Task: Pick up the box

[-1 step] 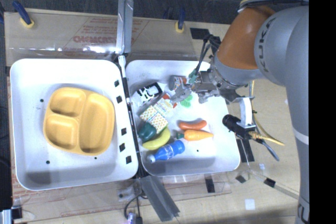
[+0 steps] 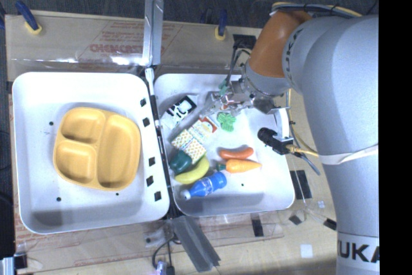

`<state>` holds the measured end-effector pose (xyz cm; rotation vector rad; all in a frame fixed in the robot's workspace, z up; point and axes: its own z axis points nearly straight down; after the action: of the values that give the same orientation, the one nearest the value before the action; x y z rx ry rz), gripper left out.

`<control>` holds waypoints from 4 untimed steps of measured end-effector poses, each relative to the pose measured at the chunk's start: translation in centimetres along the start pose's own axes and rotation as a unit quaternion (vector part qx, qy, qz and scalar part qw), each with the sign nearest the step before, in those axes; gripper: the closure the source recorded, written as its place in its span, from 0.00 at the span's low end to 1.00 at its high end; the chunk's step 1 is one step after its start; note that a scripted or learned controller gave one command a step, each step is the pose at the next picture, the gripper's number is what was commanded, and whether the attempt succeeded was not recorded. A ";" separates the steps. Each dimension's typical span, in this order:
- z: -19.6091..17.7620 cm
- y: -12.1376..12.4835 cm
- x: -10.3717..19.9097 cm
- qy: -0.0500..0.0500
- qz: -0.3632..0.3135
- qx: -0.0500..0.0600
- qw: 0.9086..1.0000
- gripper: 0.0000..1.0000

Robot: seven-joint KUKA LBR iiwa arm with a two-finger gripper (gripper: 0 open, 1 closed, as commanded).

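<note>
The 2 white bins sit side by side across the middle of the frame, and the grey arm (image 2: 335,106) fills the right side, its orange band (image 2: 273,42) at upper right of centre. The gripper (image 2: 226,100) hangs over the upper middle of the right bin (image 2: 277,196); whether it is spread or pressed together cannot be told from this slant, and nothing can be made out between its tips. The box (image 2: 189,142), patterned in yellow and white dots, lies tilted near the centre-left of the right bin, below and left of the gripper and apart from it. Just below the box are a dark green piece (image 2: 179,159) and a yellow banana (image 2: 193,170), with a blue bottle (image 2: 207,185) lower still. To the right lie 2 orange carrot-like pieces (image 2: 239,159), and a small green item (image 2: 226,120) sits just under the gripper. A black-and-white card (image 2: 180,106) rests at the bin's upper left. The left bin (image 2: 32,138) holds a yellow divided tray (image 2: 96,147).
</note>
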<state>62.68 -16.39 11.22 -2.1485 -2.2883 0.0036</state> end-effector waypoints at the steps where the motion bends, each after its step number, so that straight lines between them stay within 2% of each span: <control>1: 1.5 -4.8 3.4 -0.001 0.019 -0.005 1.000 0.00; 2: -3.7 -4.0 2.9 0.000 0.028 0.000 1.000 0.00; 3: 0.8 2.6 4.5 0.001 0.075 0.005 0.997 0.00; 4: -0.4 2.5 4.6 0.002 0.073 0.010 0.997 1.00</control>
<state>64.87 -11.68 11.57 -2.2978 -2.1146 0.0228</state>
